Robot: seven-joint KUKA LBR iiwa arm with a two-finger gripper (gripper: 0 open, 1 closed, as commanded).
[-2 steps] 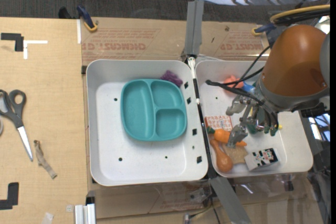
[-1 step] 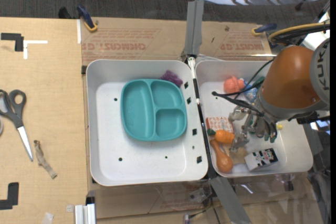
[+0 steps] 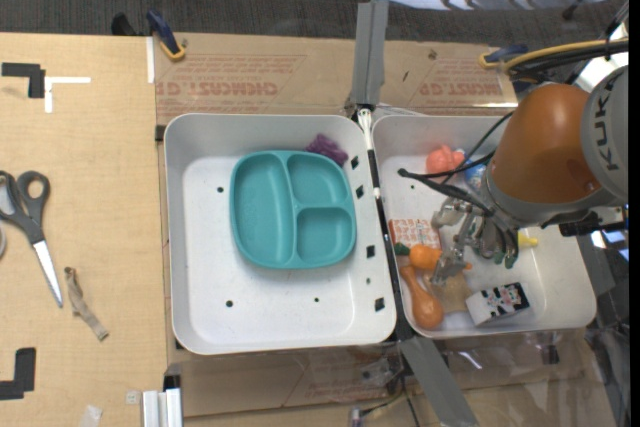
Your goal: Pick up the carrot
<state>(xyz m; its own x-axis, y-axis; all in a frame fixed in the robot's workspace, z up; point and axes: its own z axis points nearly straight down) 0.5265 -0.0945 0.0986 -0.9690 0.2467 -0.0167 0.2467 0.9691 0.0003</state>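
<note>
Robotics lab: taped cardboard bench (image 3: 250, 75), clamps (image 3: 165, 33), cables (image 3: 560, 55).

Before you, a teal divided plate (image 3: 294, 210) lies in the left bin (image 3: 190, 245), a purple item (image 3: 327, 148) touching its far edge. In the right bin (image 3: 560, 310) you see a pink toy (image 3: 443, 159) near the far wall and a black-and-white packet (image 3: 497, 303) near the front. Scissors (image 3: 30, 220) rest on the tabletop (image 3: 80, 315) at your left.
</note>
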